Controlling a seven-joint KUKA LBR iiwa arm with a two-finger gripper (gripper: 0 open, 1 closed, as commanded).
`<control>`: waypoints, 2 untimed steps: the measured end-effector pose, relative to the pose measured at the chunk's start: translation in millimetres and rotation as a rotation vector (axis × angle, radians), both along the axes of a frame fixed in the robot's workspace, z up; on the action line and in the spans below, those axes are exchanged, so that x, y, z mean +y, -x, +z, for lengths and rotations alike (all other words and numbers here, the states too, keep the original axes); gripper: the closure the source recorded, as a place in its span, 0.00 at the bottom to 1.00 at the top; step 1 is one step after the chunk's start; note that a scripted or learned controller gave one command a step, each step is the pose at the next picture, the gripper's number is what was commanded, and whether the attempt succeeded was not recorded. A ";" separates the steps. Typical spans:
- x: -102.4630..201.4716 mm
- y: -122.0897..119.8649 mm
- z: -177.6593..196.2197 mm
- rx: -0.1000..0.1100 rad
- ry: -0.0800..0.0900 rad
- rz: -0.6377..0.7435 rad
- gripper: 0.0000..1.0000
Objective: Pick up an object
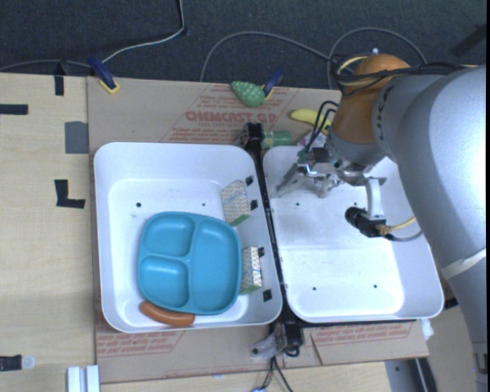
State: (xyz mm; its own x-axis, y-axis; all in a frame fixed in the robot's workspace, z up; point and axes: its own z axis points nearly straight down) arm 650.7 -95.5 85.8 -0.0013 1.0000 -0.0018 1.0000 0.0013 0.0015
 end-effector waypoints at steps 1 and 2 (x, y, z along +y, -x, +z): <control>-2.8 -18.3 -0.3 -0.001 -0.001 0.001 0.00; -4.7 -12.6 -0.2 -0.001 0.000 0.001 0.00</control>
State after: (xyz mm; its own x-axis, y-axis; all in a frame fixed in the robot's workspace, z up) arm 663.3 -100.2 85.6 -0.0020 1.0000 -0.0022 1.0000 0.0020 0.0026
